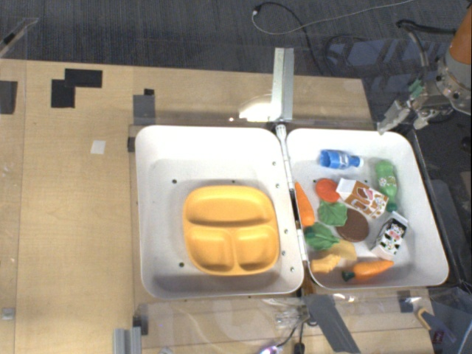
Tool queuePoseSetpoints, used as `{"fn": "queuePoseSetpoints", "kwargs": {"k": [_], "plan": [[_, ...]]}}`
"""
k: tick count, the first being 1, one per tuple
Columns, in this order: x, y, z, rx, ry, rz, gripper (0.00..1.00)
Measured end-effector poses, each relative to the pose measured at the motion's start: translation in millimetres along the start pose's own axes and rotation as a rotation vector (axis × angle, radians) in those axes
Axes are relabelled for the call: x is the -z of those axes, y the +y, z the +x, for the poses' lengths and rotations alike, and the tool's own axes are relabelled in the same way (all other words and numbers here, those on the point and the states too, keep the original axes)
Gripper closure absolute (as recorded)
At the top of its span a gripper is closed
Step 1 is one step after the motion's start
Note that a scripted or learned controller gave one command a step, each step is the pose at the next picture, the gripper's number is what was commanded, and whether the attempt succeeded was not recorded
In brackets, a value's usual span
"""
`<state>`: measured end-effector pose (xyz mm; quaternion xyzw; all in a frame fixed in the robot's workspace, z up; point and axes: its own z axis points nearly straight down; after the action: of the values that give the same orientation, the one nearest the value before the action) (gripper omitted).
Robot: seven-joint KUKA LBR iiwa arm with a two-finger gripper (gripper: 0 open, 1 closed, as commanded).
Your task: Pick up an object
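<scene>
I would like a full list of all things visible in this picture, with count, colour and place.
bins: 2, white, side by side on the bench
divided tray: 1, yellow, left bin
bottle: 1, blue, right bin, far side
green item: 1, right bin, far right
carrots: 2, orange, one by the divider, one at the near edge
leafy pieces: 2, green, right bin, middle
brown disc: 1, right bin
small cartons: 2, printed, right bin
cable: 1, white, floor beyond the bench
arm: 1, grey and orange, upper right; jaws' state unclear

two white bins (pixel 158 142), one yellow tray (pixel 231 227), two carrots (pixel 302 205), one blue bottle (pixel 339 159).
</scene>
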<state>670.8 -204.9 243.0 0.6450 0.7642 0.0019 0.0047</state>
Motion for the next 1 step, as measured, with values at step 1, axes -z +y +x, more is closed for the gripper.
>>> {"fn": "queuePoseSetpoints", "kwargs": {"k": [1], "plan": [[-6.9,-0.1,1.0,-0.232,0.001,0.003,0.00]]}}
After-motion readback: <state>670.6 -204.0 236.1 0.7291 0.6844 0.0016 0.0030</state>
